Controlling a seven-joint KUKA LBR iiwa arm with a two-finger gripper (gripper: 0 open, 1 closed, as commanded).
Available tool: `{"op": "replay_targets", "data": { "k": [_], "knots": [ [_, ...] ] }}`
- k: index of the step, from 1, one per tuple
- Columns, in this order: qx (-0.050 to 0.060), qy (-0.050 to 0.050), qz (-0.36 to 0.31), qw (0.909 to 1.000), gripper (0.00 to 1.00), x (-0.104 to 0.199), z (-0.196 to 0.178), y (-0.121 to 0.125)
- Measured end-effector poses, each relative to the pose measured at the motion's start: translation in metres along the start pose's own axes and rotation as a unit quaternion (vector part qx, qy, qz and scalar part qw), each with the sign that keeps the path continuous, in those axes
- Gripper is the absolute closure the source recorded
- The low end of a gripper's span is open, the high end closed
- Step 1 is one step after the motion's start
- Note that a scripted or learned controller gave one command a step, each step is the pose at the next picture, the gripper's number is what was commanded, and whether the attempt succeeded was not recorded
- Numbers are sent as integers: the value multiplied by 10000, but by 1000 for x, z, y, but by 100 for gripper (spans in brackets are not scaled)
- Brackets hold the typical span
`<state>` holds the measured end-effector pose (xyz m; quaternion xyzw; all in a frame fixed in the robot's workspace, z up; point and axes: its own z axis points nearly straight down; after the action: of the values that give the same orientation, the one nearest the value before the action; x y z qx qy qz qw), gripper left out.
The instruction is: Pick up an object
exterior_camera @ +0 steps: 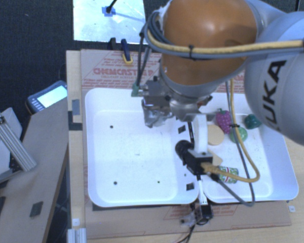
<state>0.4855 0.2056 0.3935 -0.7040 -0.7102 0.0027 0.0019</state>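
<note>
Two white bins are set side by side on a cardboard sheet (116, 70) laid over the counter (50, 135). The left bin (126, 156) is bare inside; in the right bin (278, 171) small toys are gathered, among them a purple grape bunch (223, 120) and a green piece (252, 121). Dark cloth (25, 29) is hung behind. The jaws (154, 116) are seen above the left bin's far right part; their state cannot be told.

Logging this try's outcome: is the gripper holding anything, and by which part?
Cannot tell: the gripper hangs over the left bin, its tips hidden.
</note>
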Motion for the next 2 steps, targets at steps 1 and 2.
{"op": "replay_targets", "data": {
  "k": [1,2],
  "knots": [
    [-50,16,28,10000,100,-3,-16,2],
    [-21,-6,69,10000,100,-67,33,1]
  ]
}}
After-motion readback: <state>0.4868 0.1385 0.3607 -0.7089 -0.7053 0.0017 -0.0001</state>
